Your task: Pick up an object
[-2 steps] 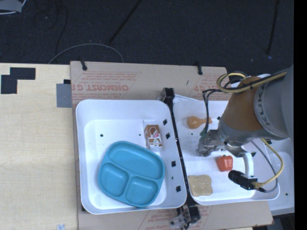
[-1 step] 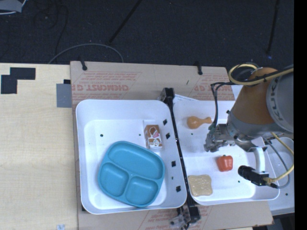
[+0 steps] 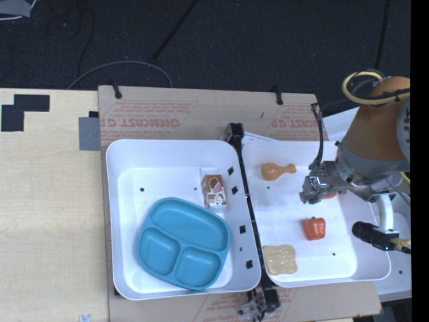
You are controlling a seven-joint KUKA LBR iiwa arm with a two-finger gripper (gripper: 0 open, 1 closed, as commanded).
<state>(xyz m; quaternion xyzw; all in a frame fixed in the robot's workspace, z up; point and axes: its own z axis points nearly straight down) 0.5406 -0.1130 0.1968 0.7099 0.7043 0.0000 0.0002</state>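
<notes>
The fingers of the gripper (image 3: pixel 315 190) hang low over the right bin (image 3: pixel 348 263), too dark and bunched to tell whether they are parted or closed; nothing can be made out between them. Nearest the camera in that bin lies a pale slice of toast (image 3: pixel 279 259) by the front wall. Just beyond it stands a red pepper (image 3: pixel 314 228), a little below the gripper and apart from it. A sliver of something orange-red (image 3: pixel 328 194) shows just beside the gripper. Farther back rests a tan drumstick (image 3: pixel 276 171), its thin end pointing right. In the left bin (image 3: pixel 124 180), a blue divided plate (image 3: pixel 183 243) fills the front, with a small printed packet (image 3: pixel 214 191) just behind it near the dividing wall. The arm (image 3: pixel 375 136) enters from the right.
</notes>
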